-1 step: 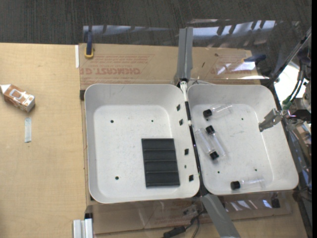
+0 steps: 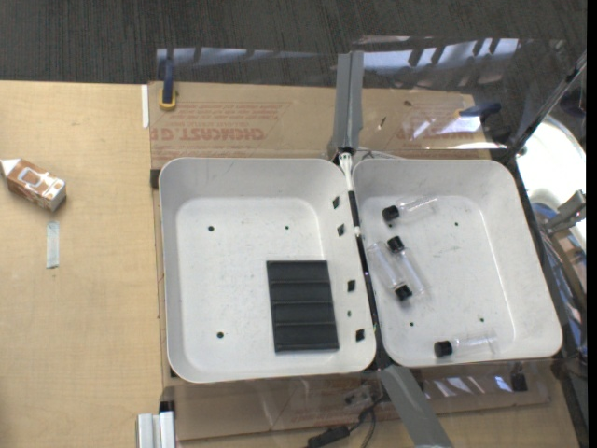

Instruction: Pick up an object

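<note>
I see two bins: left bin (image 2: 187,278) holds a black ribbed block (image 2: 303,305), lying flat at about 5 o'clock from bin centre. Right bin (image 2: 522,278) holds clear vials with black caps: one (image 2: 410,210) at 11 o'clock, two (image 2: 403,267) nearly end to end along the left side at 9 o'clock, one (image 2: 464,346) at 6 o'clock by the front wall.

My read: nothing is picked yet, so the step is choosing a target and approaching. I'd go for the block: largest, flat, well apart from the walls, so I'd descend straight and close across its narrow width. The vials look round and likely to roll, and the 9 o'clock pair sits near the wall.

Jaws: can't tell their state, so I can't place the block relative to them.
</note>
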`<state>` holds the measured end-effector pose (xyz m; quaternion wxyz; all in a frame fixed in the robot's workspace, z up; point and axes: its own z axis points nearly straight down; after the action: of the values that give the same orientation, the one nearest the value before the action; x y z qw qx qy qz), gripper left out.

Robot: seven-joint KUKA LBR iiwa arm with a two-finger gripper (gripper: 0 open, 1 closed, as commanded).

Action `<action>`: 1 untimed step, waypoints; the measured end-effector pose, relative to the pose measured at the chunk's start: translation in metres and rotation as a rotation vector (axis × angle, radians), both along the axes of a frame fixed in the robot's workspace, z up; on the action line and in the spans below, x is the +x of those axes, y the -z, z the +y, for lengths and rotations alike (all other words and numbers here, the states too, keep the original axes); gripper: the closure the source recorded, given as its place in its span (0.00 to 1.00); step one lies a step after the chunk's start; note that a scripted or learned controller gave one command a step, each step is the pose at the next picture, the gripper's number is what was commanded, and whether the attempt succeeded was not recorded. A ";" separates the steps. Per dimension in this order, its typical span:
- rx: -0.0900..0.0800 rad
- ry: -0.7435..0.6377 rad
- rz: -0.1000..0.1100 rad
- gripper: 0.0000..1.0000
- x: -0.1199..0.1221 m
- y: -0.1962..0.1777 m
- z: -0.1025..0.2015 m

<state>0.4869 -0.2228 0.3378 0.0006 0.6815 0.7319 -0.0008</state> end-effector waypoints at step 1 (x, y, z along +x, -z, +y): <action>-0.001 -0.076 -0.001 0.00 0.016 -0.008 0.000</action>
<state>0.5025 -0.2224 0.3459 0.0011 0.6531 0.7573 -0.0007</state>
